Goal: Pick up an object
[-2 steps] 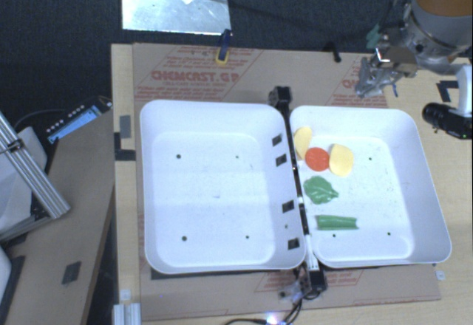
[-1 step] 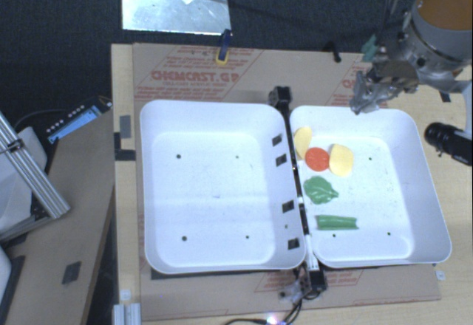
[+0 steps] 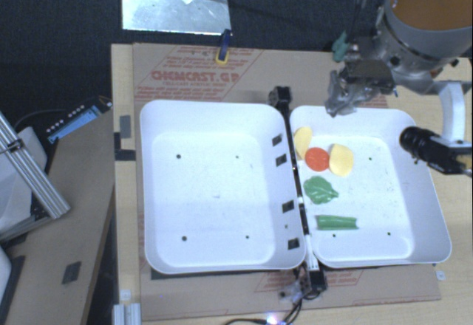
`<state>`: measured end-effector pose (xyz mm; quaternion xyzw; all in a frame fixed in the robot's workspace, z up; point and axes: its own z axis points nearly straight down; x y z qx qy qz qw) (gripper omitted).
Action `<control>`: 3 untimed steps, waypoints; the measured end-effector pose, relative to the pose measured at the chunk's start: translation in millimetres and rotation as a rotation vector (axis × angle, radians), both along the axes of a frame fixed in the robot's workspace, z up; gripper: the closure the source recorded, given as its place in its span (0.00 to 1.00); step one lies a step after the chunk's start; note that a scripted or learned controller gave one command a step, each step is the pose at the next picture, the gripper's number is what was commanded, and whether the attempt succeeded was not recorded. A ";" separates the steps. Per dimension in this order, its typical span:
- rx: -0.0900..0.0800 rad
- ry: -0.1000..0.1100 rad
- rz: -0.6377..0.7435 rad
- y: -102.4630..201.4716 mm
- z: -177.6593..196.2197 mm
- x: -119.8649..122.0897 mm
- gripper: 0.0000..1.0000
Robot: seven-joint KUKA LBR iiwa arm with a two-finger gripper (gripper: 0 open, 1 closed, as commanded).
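Two bins sit side by side on the counter (image 3: pixel 126 80), and from up here all the action is on the right. The right bin (image 3: pixel 421 242) holds everything: a pale yellow piece (image 3: pixel 302 140) up by the divider, an orange-red disc (image 3: pixel 318 159) touching it, a yellow round piece (image 3: pixel 341 159) just beside the disc, a green leafy piece (image 3: pixel 320 189) below them, and a green bean-like strip (image 3: pixel 336 222) lower down, a little apart. They're bunched toward the inner left side of that bin, near the hinge strip (image 3: pixel 294 183). The left bin (image 3: pixel 159 242) has nothing lying in it that I can make out.

Now the arm (image 3: pixel 425 6), reaching in from the right. The gripper (image 3: pixel 341 103) hangs above the far rim of the right bin, near the pale yellow piece, apart from every object. Nothing sits between the fingers. Whether they're spread or closed, I can't tell; they're a grey blur from this angle.

My read: it's poised high for a descent, and no grasp has begun. The cluster is tight, so a clean pick of one piece could be tricky; the strip looks easier.
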<state>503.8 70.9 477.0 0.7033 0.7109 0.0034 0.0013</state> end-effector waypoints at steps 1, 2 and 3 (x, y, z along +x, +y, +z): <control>0.002 -0.001 0.006 108.4 54.5 -18.7 1.00; -0.003 0.001 -0.014 41.0 58.5 45.3 1.00; -0.004 0.016 -0.013 5.5 -34.5 -20.3 1.00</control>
